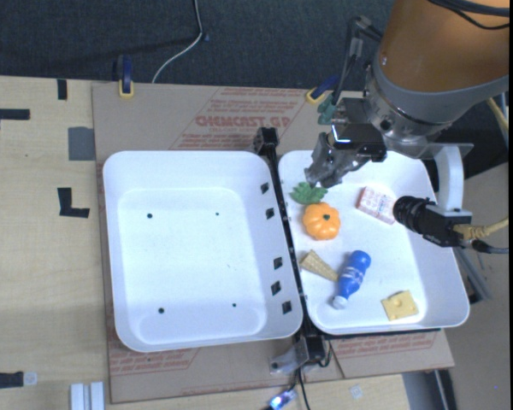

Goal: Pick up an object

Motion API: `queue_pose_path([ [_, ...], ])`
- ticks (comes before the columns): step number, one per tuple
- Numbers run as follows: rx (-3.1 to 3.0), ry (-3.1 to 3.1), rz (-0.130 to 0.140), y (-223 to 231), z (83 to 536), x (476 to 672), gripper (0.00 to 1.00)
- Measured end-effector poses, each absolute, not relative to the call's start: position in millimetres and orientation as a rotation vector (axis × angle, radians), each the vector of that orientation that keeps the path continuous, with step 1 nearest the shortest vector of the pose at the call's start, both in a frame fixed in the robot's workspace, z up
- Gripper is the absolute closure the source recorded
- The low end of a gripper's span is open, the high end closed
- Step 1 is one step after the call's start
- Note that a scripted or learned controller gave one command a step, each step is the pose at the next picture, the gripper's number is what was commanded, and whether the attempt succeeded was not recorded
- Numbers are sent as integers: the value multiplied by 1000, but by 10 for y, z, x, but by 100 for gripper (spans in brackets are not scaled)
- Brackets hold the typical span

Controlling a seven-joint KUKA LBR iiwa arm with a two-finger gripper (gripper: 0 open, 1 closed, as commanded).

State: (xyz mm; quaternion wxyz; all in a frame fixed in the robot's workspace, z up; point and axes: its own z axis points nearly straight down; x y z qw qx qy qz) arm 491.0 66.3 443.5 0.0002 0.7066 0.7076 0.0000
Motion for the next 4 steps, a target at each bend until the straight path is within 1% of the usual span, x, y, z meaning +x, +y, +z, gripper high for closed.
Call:
queue_pose_path([
  [1,2220,2223,-3,827,4406,5047,100],
  [2,2224,2223,-8,736,4034,4827,100],
  [3,2222,2221,-2,476,4180,4838,100],
  [4,2224,2219,-6,174,4011,5295,100],
])
